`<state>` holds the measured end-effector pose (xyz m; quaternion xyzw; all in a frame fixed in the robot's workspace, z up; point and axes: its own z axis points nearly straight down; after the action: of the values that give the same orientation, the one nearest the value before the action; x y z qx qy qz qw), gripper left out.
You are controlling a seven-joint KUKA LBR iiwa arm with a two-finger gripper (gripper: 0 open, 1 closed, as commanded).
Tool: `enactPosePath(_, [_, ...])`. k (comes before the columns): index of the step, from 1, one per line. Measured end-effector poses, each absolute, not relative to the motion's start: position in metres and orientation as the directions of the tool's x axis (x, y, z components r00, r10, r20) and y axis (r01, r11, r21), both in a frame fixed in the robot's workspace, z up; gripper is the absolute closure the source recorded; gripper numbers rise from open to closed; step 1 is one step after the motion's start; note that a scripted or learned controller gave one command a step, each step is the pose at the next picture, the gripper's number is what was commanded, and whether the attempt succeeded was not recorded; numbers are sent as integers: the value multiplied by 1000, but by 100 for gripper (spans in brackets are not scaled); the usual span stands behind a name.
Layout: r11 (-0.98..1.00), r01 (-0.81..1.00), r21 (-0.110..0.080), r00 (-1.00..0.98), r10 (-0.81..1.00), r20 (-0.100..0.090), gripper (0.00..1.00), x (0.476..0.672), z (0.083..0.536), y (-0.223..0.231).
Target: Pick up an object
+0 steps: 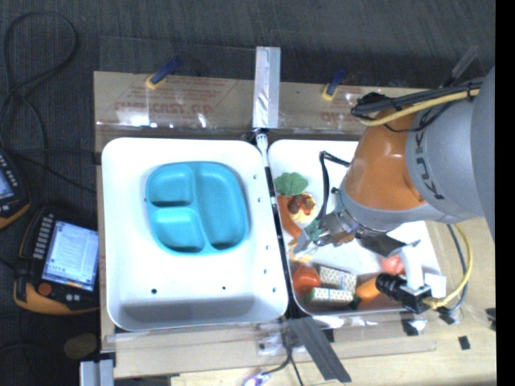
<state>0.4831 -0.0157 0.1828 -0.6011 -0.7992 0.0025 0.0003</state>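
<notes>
The grey arm (463, 167), with its glossy orange band (382, 175), reaches in from the right and covers much of the right-hand shallow white plastic bin (278, 215). Its end effector (311, 238) sits low in that bin, close to the left wall, among a heap of small things. The wrist shadows it and clutter surrounds it, so it cannot be told whether it is set wide or narrow, and nothing can be seen held in it.

The things to pick from all lie in the right bin. A soft green leaf-shaped piece (290, 183) lies near the bin's upper left corner, with a small brown and orange lump (302, 205) just below it. Towards the near wall are a smooth round orange piece (305, 280) and two pale rectangular blocks with a speckled pattern (338, 278), one just beside the other. Right of them an orange piece (366, 289) is partly hidden, and a red piece (393, 262) shows at the edge of the arm; the shape of neither can be made out. The arm hides the upper right of this bin.

The left white bin (121, 215) has rounded corners and holds a matte blue plastic tray with three compartments (197, 206), lying flat near its middle. Both bins rest on a brown board surface (129, 95) whose far part is covered by a clear sheet. On the dark floor to the left lies an orange and black handheld controller with a lit screen (60, 260), cut off partly by the picture's edge.
</notes>
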Motion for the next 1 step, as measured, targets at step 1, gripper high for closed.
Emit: enactPosePath(1, [314,949,-5,-314,949,-3,100,483,183,-25])
